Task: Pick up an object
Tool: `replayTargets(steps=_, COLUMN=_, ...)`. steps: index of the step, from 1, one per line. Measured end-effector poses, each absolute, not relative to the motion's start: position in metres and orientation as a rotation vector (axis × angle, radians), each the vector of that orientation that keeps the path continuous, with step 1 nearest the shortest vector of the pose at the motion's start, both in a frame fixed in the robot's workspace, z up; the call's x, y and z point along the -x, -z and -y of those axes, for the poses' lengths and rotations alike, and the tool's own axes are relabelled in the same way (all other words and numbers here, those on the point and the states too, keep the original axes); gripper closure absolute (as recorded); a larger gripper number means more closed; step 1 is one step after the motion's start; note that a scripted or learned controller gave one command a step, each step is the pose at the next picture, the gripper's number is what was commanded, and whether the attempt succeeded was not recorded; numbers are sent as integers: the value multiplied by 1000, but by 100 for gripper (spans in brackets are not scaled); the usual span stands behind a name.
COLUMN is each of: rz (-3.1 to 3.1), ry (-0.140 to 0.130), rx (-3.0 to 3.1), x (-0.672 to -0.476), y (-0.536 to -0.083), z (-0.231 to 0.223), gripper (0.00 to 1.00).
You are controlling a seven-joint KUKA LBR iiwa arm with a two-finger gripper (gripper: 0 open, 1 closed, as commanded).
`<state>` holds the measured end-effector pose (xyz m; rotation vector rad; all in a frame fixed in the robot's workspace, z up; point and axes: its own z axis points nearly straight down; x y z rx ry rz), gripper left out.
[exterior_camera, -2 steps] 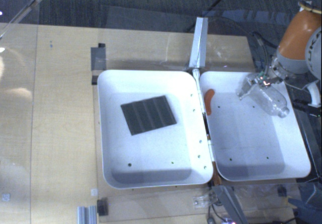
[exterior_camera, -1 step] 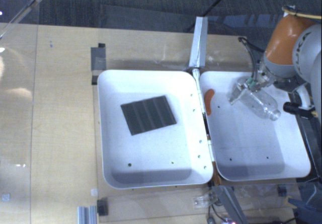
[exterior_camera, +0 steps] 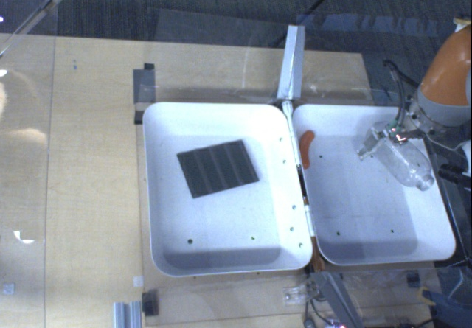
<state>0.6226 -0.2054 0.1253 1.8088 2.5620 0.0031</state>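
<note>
Arm [exterior_camera: 448, 76] low over the right bin [exterior_camera: 383, 245], claw [exterior_camera: 383, 138] near a clear plastic thing [exterior_camera: 407, 163].
Whether the claw gripped it, I couldn't tell. An orange piece [exterior_camera: 306, 148] lay by that bin's left wall; a dark ridged mat [exterior_camera: 218, 167] sat flat in the left bin [exterior_camera: 221, 253].

Glossy white plastic bins [exterior_camera: 221, 260], matt ribbed dark pad [exterior_camera: 218, 167], pale wood bench [exterior_camera: 88, 172]

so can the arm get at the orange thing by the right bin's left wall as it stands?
Probably yes. The small orange object lies uncovered in the right bin, with bare floor between it and the claw. It sits close against the bin's left wall, so a grasp there looks tight.
</note>
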Motion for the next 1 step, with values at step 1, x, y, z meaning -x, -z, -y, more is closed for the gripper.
replayTargets(steps=1, rz=-2600, ry=0, rx=-1746, x=-658, y=-92, z=108, gripper=0)
